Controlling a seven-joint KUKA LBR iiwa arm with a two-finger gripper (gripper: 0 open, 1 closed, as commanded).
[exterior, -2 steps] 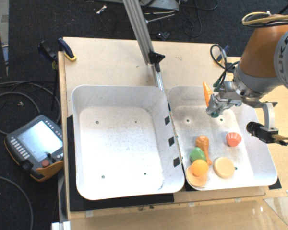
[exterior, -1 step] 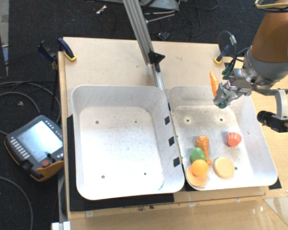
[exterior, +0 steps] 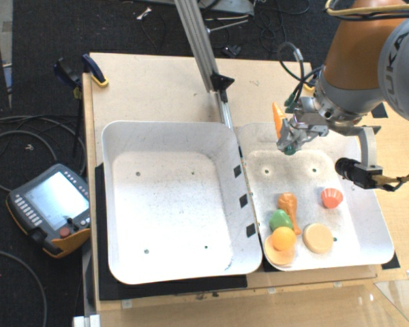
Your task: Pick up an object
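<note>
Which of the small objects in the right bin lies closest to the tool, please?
The red-orange cup-shaped piece, alone at the right; the others cluster lower, farther from the tool.

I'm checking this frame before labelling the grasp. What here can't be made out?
- Two-finger gripper, camera view: fingertips too small and blurred to read.
- Orange flat piece at the right bin's far edge: partly hidden behind the gripper.
- Green rounded toy: overlapped by the orange ball.
- Grey arm: cut off by the right edge.

We see the gripper (exterior: pixel 288 146) hanging over the far edge of the right bin (exterior: pixel 368 237). Near that bin's front edge lie an orange ball (exterior: pixel 283 238), a green piece (exterior: pixel 280 219), a tan disc (exterior: pixel 318 238) and a red cup (exterior: pixel 332 197).
</note>
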